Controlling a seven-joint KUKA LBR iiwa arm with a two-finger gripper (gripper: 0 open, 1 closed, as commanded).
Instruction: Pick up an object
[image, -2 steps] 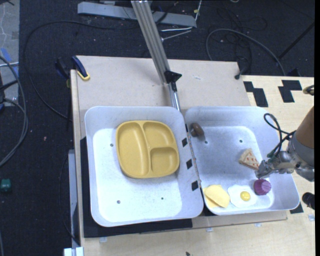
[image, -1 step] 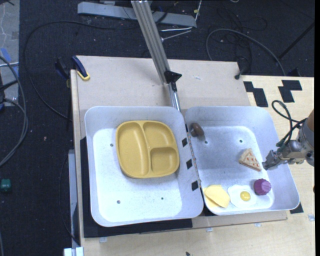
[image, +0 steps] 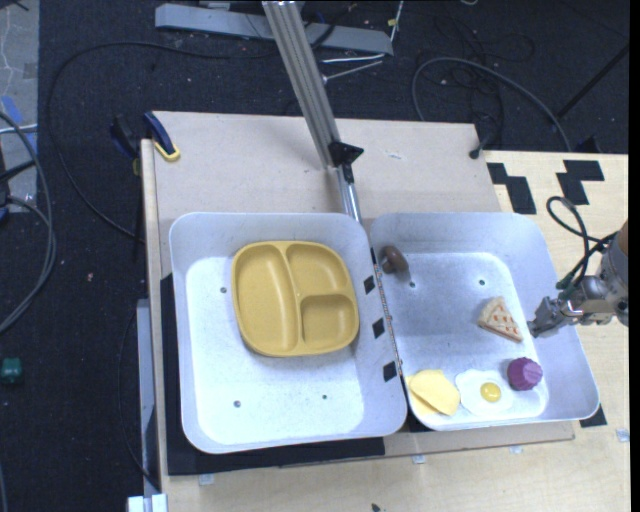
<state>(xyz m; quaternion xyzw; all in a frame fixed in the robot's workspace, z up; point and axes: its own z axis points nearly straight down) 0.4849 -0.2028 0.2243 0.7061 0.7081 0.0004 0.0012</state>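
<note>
At the right edge of the frame the gripper sits low over the rim of the right bin, and whether it is open or closed I cannot tell; nothing shows between its tips. Just to its left lies a waffle-patterned wedge, tan with a pinkish edge, the nearest candidate. Below it, along the bin's lower edge, sit a purple lump, a fried egg and a yellow piece, the egg and the yellow piece touching; a small brown item rests in the bin's upper left corner. The left bin holds a yellow divided tray. These look like toy foods, probably light, stiff and fairly slick plastic. The wedge seems flat and low, so I would close across its two long sides near the wide end, where it has most body; the purple lump, rounder and taller, may offer an easier bite but could roll
</note>
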